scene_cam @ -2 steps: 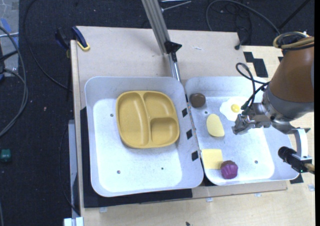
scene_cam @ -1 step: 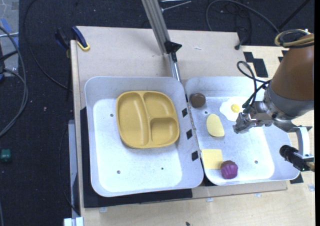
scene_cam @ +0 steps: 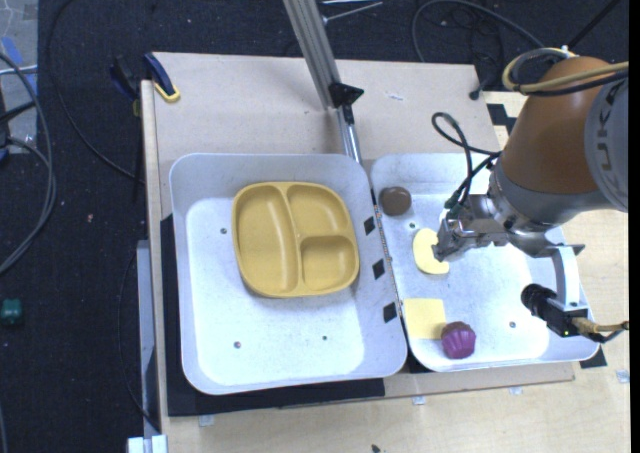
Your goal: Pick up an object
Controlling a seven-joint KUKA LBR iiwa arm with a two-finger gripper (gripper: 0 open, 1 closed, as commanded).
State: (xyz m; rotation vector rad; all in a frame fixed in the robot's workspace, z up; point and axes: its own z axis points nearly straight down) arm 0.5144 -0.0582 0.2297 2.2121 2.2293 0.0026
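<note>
My gripper (scene_cam: 449, 242) hangs low over the right bin (scene_cam: 520, 326), at the right edge of a pale yellow round piece (scene_cam: 429, 252) that lies flat on the bin floor. A brown ball (scene_cam: 396, 201) rests at the bin's back left. Near the front lie a yellow square block (scene_cam: 423, 318) and a purple ridged thing (scene_cam: 458, 340) side by side. Nothing shows between the gripper's tips from this angle.
The left bin (scene_cam: 210, 341) bears a yellow divided plate (scene_cam: 295, 238) with three compartments. A slanted metal pole (scene_cam: 310, 31) rises behind the bins. The arm's orange and grey body (scene_cam: 560, 156) covers the right bin's back right part.
</note>
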